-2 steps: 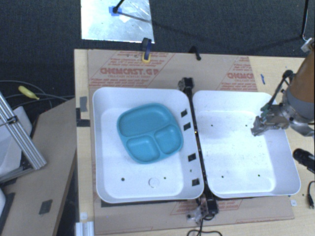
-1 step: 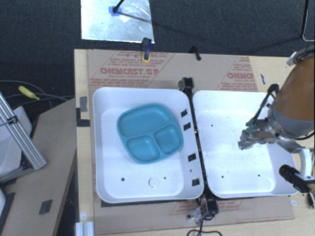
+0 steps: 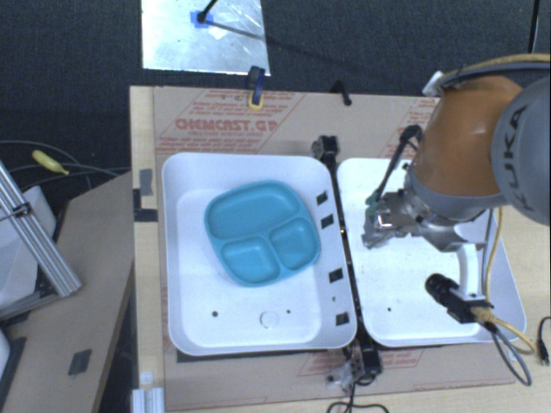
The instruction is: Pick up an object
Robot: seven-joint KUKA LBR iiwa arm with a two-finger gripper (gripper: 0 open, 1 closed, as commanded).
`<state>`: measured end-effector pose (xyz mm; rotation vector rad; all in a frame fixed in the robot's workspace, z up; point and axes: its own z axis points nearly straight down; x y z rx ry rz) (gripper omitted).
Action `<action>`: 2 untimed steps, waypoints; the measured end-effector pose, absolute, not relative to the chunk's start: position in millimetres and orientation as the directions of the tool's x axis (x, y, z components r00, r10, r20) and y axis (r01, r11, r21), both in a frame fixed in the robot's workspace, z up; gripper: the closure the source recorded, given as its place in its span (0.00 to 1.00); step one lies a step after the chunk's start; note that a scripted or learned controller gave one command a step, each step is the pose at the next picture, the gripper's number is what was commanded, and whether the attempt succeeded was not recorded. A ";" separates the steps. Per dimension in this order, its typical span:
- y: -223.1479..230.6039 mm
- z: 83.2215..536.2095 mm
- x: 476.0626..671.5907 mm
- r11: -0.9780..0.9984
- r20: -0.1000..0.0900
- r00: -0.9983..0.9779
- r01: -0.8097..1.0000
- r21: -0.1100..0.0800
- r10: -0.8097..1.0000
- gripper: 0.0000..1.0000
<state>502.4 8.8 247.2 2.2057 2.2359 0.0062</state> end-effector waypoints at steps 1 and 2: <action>112.0 294.4 519.7 0.011 0.003 -0.011 1.000 0.007 1.000 1.00; 56.2 315.5 485.8 -0.002 0.000 0.002 1.000 0.002 1.000 1.00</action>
